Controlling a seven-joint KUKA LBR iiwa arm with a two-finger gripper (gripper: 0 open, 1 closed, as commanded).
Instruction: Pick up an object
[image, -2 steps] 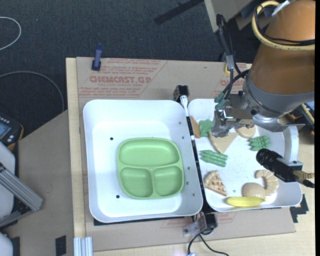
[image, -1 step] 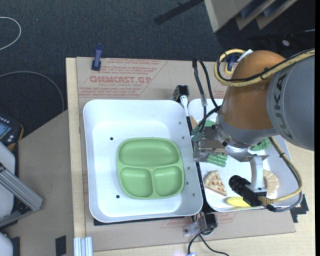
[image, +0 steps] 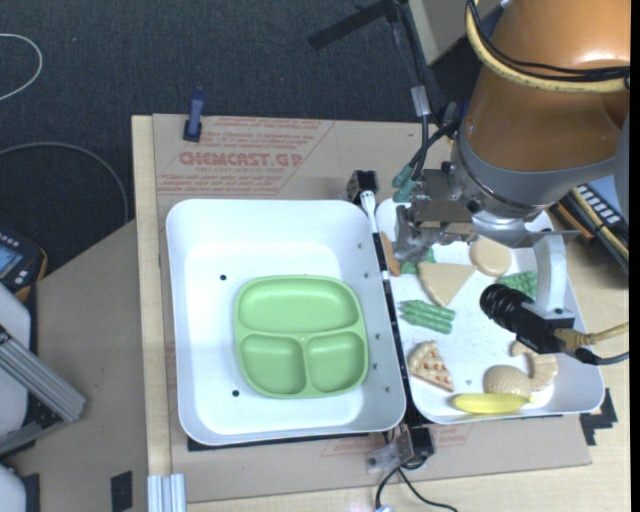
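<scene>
My gripper (image: 415, 238) hangs over the right bin's (image: 575, 398) upper left corner, near a cheese wedge (image: 446, 281); I cannot tell its state.

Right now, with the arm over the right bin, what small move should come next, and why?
Probably a short, straight descent. The gripper hangs at the right bin's upper left corner, above the toy food and apparently clear of it, with nothing visibly held. The pale wedge and green beans lie just below it in the view.
</scene>
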